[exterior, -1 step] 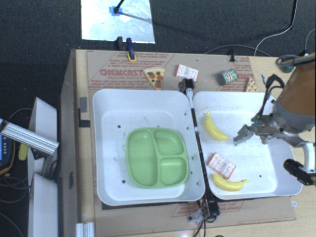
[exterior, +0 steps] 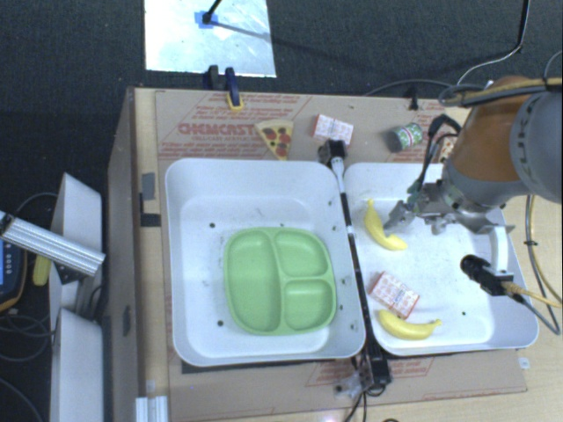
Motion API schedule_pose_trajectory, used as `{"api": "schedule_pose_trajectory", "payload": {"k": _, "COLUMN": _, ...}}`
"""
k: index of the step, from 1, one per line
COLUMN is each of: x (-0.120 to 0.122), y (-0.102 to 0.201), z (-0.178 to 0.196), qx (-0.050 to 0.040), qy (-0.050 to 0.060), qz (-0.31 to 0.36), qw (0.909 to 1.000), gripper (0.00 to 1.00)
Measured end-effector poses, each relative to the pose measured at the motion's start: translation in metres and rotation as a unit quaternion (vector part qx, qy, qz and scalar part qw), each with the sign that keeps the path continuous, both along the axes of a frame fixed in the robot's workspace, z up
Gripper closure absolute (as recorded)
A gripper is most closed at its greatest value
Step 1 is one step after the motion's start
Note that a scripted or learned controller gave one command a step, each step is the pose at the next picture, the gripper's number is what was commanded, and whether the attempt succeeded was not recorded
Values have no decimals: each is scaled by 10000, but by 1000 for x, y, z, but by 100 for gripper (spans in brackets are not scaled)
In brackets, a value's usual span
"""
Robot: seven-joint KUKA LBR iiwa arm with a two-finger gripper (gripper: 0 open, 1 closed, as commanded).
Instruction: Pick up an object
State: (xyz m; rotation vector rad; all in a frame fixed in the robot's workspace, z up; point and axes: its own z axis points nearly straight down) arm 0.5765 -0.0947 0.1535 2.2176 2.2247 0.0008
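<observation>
Grey two-finger gripper (exterior: pixel 415 216), fingers apart and empty, hovering just right of the curved yellow plastic banana (exterior: pixel 382 228) lying in the right-hand shallow white bin (exterior: pixel 506 328); risking nudging it aside

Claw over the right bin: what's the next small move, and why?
Probably shift a little left and lower onto the upper banana. The claw hangs just right of its top end, with nothing seen between its fingers. The small red-and-white packet and the second banana lie farther off, near the right bin's front.
</observation>
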Motion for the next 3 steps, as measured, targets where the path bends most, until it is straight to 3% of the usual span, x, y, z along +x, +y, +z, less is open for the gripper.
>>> {"api": "schedule_pose_trajectory", "payload": {"k": 1, "x": 19, "y": 8, "z": -69, "qx": 1, "qy": 11, "qz": 1, "qw": 10000, "gripper": 0}}
{"api": "schedule_pose_trajectory", "payload": {"k": 2, "x": 20, "y": 7, "z": -58, "qx": 0, "qy": -4, "qz": 4, "qw": 10000, "gripper": 100}}
{"api": "schedule_pose_trajectory", "payload": {"k": 3, "x": -30, "y": 53, "z": 32, "qx": 4, "qy": -16, "qz": 6, "qw": 10000, "gripper": 100}}
